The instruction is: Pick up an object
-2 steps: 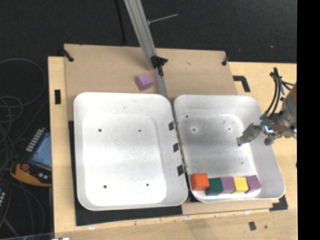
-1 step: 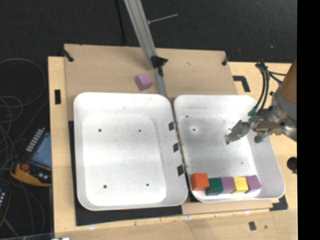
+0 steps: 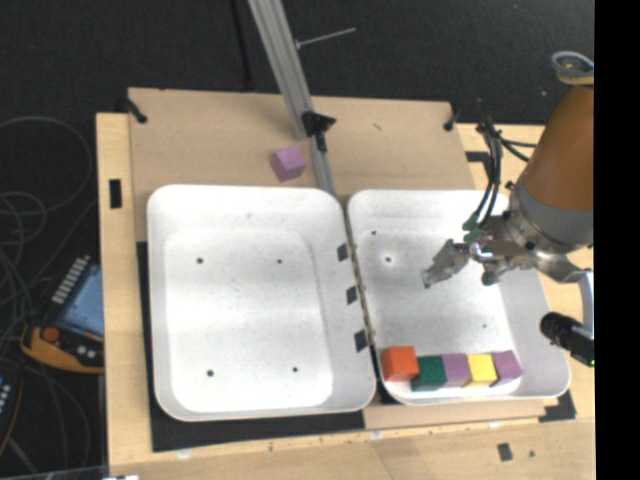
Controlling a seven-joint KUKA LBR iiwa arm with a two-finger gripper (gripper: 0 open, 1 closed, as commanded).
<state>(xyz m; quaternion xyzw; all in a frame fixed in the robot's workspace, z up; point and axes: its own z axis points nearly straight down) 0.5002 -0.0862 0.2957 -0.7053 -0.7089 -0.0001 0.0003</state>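
Along the front wall of the right bin lies a row of small blocks: an orange block, a green block, a light purple block, a yellow block and another purple block. My gripper hangs over the middle right of that bin, well behind the row and apart from it. Its fingers stand spread, and nothing is between them. The grey arm with its orange band comes in from the right.
The left bin stands beside the right one. A lone purple block rests on the bench behind the bins. A slanted metal rail runs down to the gap between them. Cables and a handheld device lie at the left.
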